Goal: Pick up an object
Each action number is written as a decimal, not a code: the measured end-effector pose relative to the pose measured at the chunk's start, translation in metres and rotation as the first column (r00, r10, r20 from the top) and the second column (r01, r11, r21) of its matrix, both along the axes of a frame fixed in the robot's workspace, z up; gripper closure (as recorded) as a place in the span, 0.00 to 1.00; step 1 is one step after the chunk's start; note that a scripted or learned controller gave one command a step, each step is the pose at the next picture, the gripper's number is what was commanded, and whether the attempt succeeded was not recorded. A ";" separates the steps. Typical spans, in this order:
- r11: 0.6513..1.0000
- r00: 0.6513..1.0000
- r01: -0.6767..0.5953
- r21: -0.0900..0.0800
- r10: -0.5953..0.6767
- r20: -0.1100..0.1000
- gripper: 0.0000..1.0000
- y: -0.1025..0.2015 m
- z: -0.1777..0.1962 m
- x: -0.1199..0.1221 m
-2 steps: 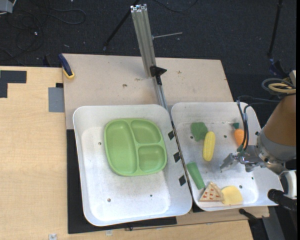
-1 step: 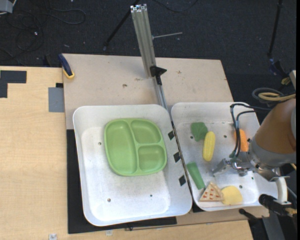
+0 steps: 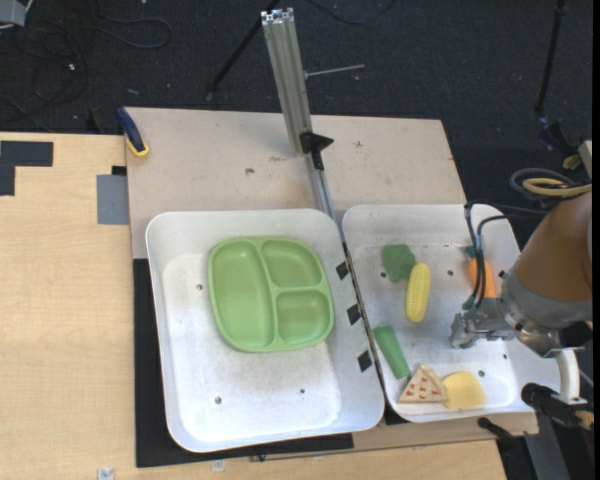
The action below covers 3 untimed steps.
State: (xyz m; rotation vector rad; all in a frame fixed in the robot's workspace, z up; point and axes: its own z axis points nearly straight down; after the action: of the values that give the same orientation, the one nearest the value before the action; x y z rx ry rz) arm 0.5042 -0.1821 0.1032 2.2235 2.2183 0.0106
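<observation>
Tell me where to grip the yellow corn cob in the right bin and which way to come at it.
Grip the yellow corn cob across its middle, coming straight down from above. It lies flat on the floor of the right white bin, long axis roughly up-down in the view, so the fingers should close across its narrow width. The green piece sits close to its upper end, so stay mid-length.

End effector (image 3: 467, 330): small and blurred, at the right bin's (image 3: 365, 230) right side; finger state not discernible.
Arm (image 3: 555, 268): cut off by the view's right edge.
Orange item (image 3: 489, 279): inside the right bin's right wall, partly hidden behind the arm and a black cable (image 3: 477, 236); identity not discernible.
Right bin: far right rim covered by the arm.
</observation>
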 end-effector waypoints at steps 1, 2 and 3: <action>1.000 1.000 -0.004 -0.005 0.004 -0.003 1.00 0.009 0.057 0.004; 1.000 1.000 -0.004 -0.005 0.004 -0.003 1.00 0.003 0.101 0.007; 1.000 1.000 -0.004 -0.005 0.004 -0.002 1.00 0.003 0.141 0.008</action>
State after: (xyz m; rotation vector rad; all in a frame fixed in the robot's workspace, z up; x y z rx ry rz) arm 0.5119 -0.1795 0.2439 2.2171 2.2217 0.0021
